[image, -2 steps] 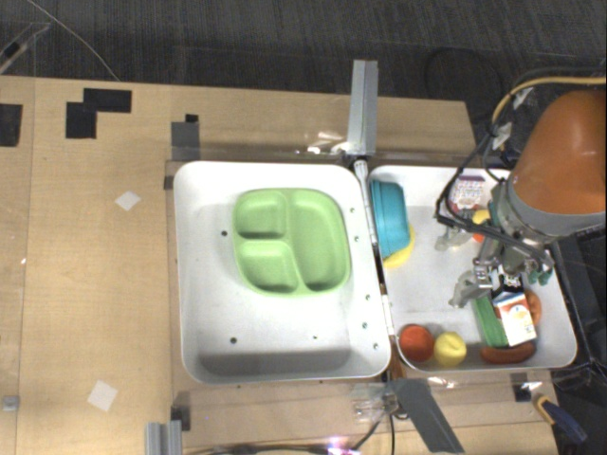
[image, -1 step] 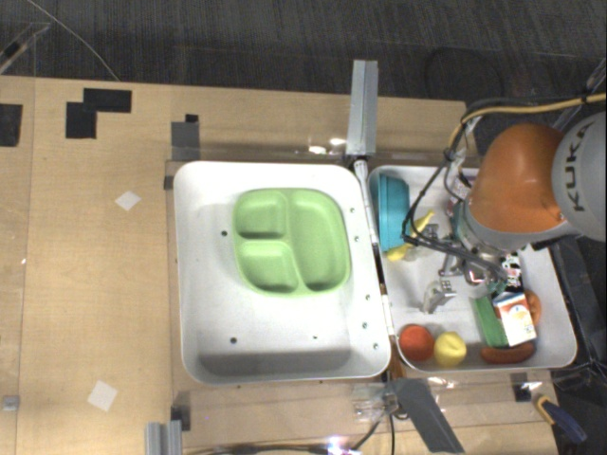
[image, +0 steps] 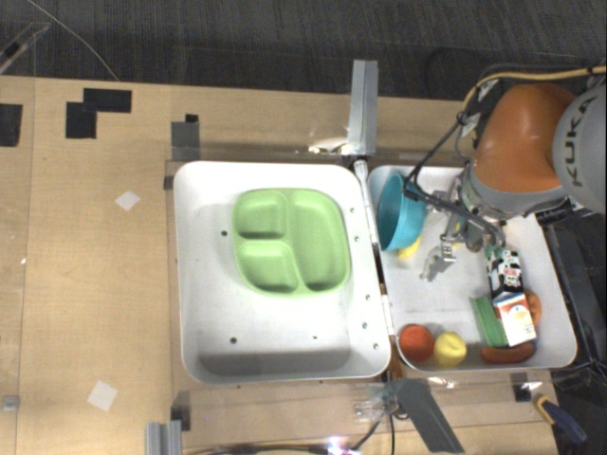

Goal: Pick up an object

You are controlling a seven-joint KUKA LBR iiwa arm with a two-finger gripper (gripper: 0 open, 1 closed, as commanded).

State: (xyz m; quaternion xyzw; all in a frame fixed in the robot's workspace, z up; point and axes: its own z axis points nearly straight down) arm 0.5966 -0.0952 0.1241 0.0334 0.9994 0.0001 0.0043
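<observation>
jaws (image: 438,257) open, blue bowl (image: 396,211) just left

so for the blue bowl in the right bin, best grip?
Take the blue bowl by its upper rim, coming from above. It stands tilted on edge against the right bin's left wall, so the thin rim is exposed for the hand to pinch; the wall probably blocks a side approach.

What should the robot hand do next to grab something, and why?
Probably drop straight down a little. The hand hangs over a bare patch of the right bin, holding nothing, with the blue bowl to its left and the red ball and yellow ball nearer the front.
</observation>
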